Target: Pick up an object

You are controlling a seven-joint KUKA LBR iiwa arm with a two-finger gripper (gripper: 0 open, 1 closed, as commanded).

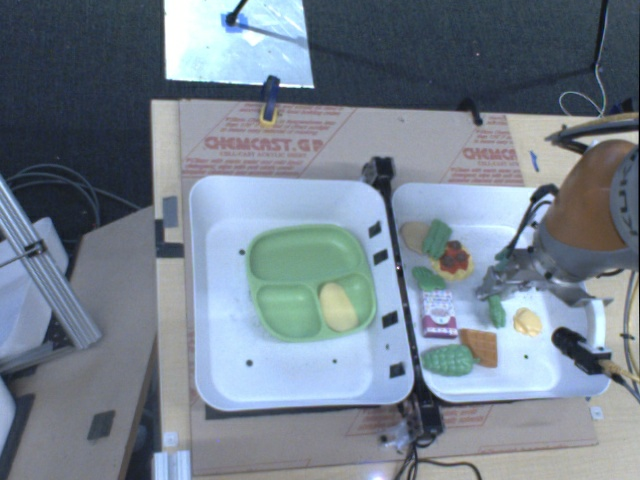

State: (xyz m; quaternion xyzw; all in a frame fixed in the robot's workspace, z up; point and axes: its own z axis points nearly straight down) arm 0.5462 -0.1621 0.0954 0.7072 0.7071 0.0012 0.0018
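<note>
Green tray (pixel 300 258) held 1 yellow piece (pixel 340 305). 2 bins (pixel 215 298) were white. Carton (pixel 438 314) showed red and white print.

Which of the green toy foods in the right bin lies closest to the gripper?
The small green piece just below the gripper, beside the yellow piece; the other greens lie further left.

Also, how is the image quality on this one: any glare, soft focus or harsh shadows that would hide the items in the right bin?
Camera view: lighting is even and shadows are faint; the shiny sheet at top catches some glare; the whole frame is slightly soft, so the print on the small red carton is unreadable; the pincer is a blurry grey mass over the right bin, its state unclear.
</note>
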